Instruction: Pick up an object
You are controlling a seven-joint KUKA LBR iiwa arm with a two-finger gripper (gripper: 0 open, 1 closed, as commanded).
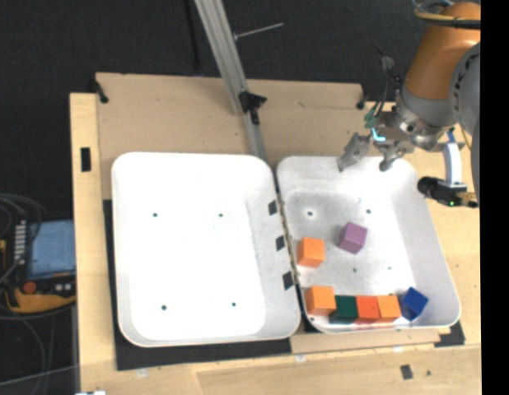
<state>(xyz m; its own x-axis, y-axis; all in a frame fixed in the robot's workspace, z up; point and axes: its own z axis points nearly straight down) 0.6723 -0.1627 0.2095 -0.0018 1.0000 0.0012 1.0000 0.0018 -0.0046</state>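
My gripper (370, 158) hangs over the back rim of the right bin (419, 212), open, with nothing between its two spread fingers. A purple block (352, 237) lies near the bin's middle, well in front of the gripper. An orange block (310, 252) sits to its left by the bin's left wall. Along the front wall runs a row: an orange block (321, 299), a dark green block (346, 309), two more orange blocks (377, 308) and a blue block (413, 302).
The left bin (193, 249) lies beside the right one. A slanted metal pole (230, 64) rises behind the bins. A blue box with cables (49, 249) sits off the bench at the left.
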